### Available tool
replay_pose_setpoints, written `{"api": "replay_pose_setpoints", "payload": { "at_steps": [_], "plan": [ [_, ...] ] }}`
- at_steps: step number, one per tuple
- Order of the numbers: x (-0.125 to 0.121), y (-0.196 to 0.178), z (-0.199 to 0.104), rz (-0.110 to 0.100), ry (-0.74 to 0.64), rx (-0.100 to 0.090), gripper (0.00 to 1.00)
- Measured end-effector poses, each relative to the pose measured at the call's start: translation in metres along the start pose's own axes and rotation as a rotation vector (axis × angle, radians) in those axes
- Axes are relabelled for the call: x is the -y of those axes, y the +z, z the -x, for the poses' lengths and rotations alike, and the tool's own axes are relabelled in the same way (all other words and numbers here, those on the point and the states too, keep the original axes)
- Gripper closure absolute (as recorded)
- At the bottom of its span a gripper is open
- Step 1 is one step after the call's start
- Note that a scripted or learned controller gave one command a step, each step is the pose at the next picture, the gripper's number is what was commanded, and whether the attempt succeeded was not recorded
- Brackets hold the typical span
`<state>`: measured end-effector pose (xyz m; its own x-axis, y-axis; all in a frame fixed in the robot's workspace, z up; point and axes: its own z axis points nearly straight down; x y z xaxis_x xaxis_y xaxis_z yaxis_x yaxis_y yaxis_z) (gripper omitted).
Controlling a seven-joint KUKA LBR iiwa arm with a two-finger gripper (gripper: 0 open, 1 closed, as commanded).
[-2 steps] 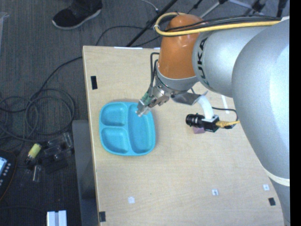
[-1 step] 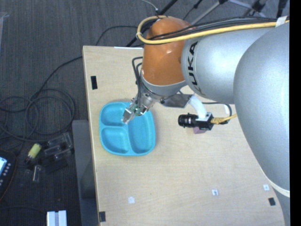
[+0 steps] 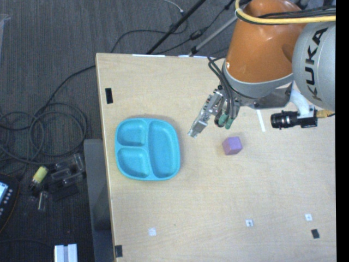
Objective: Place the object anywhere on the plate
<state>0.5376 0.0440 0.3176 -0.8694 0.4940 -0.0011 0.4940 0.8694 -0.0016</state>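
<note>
Camera view from above and at a slant gives us the grey arm with its glossy orange band (image 3: pixel 262 37) reaching in from the right, and below it the two-finger gripper (image 3: pixel 210 124) hanging over the pale wooden worktop (image 3: pixel 218 201). We see one long metallic finger (image 3: pixel 199 125) angled down and to the left, its tip close to the worktop, and a shorter dark, green-tipped finger (image 3: pixel 226 121) a little to the right of it. We read a gap between the two, so the fingers stand apart, and nothing sits between them.

We find the small purple cube (image 3: pixel 233 145), matte and soft-edged, lying on the worktop just below and to the right of the gripper, apart from both fingers. We cannot tell its material.

Well to the left of the cube lies the light blue plastic plate (image 3: pixel 148 148), a rounded rectangle with a raised rim and three compartments: two smaller ones on the left and one long one on the right. We see only bare blue surface in all three. The metallic finger's tip lies just beyond the plate's upper right corner, not touching it.

Small black and white markers (image 3: pixel 109 95) dot the worktop, and black cables (image 3: pixel 49 124) loop on the dark ribbed floor to the left.
</note>
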Motion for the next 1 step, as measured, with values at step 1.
{"api": "replay_pose_setpoints", "payload": {
  "at_steps": [1],
  "plan": [
    [-0.0545,0.1064,0.0205,0.000,-0.087,-0.004,1.00]
  ]
}}
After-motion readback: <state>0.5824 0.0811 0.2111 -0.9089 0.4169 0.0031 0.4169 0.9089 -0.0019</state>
